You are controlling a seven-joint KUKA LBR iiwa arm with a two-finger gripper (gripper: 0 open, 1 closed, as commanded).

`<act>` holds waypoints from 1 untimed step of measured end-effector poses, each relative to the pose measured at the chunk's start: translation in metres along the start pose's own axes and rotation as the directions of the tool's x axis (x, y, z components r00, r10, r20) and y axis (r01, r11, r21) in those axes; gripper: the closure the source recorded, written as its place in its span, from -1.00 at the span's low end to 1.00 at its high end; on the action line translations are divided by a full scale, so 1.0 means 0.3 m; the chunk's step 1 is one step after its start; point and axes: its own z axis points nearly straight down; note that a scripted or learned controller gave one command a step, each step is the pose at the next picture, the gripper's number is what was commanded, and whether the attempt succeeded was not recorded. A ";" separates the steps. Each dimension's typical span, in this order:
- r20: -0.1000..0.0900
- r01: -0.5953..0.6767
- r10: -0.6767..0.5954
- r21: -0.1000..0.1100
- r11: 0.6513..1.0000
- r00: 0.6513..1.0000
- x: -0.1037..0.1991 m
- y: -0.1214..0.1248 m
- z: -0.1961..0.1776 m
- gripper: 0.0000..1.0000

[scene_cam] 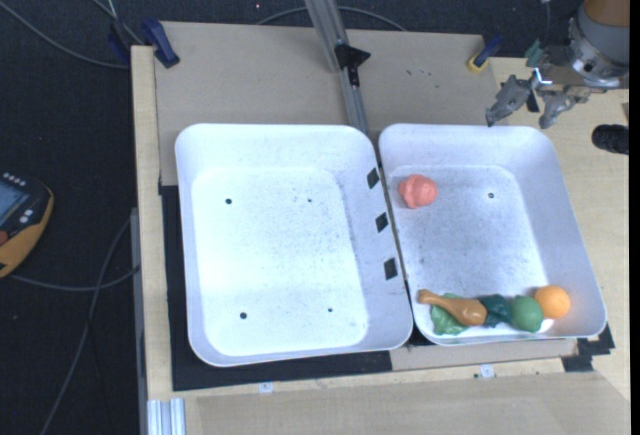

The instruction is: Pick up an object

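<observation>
While the hand [528,103] hangs open and empty above the right bin's [560,173] far rim, the pink object [419,190] lies below and left, with the other toys [495,310] farther off against the near wall, where a grab risks striking that wall.

Bench [260,73] under two white bins [270,243]

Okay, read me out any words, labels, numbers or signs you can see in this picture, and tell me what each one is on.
No text can be read anywhere in this view.
The handheld device at the left edge has a small screen, too small and blurred to read.
The right bin, the left bin and the black tabs between them bear no lettering.
</observation>
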 end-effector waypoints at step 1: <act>-0.002 -0.002 0.002 0.008 1.000 1.000 -0.014 -0.168 0.297 -1.00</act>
